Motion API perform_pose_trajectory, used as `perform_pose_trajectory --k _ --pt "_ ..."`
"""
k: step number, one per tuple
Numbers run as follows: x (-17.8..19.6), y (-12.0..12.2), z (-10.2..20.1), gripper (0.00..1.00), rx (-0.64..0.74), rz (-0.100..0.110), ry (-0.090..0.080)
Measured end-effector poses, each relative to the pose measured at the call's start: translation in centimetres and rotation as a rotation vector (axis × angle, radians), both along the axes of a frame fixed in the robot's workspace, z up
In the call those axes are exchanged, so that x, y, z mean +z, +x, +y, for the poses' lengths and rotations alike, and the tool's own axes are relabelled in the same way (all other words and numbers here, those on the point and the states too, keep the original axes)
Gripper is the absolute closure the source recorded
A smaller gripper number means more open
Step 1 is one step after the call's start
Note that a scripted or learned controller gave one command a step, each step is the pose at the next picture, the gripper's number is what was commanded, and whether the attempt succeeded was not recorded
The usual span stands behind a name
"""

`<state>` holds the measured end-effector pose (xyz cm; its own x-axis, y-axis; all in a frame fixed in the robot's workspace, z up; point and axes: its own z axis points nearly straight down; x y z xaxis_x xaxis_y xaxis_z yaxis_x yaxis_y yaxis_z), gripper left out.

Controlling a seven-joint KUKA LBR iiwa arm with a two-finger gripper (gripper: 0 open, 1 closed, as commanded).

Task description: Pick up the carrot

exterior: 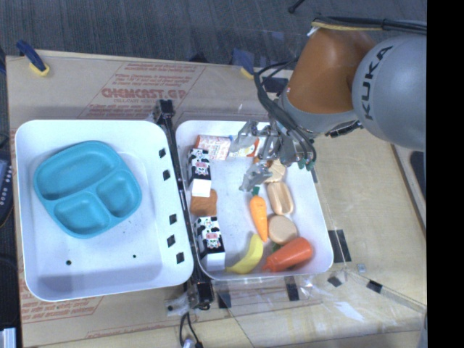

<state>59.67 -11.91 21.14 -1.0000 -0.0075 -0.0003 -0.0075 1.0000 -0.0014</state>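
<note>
Right, I've got the grey arm (377, 78) with its orange band reaching in from the right, and its metal two-finger gripper (254, 180) hangs over the upper middle of the right white bin (312, 194). The jaws stand a little apart with nothing between them, fingertips pointing down just above the small orange carrot (259, 217). That carrot lies in the middle of the right bin, thick end toward the gripper, tip pointing at the yellow banana (247, 257) along the near wall. Just to its right I see a tan hot-dog bun (279, 197) and a round beige bread roll (282, 230), with a red-orange pepper-like piece (291, 253) below them. Down the bin's left side sit small cow-print cartons (210, 236) and a brown-and-white block (203, 198). Over in the left white bin (43, 267), a blue sectioned plastic plate (85, 187) rests flat. Both bins sit on the cardboard-covered desk (109, 85).
</note>
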Motion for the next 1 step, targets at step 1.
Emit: perform_pose_trajectory --k 1 --pt "-10.30 -6.53 -2.32 0.00 0.123 0.008 0.004"
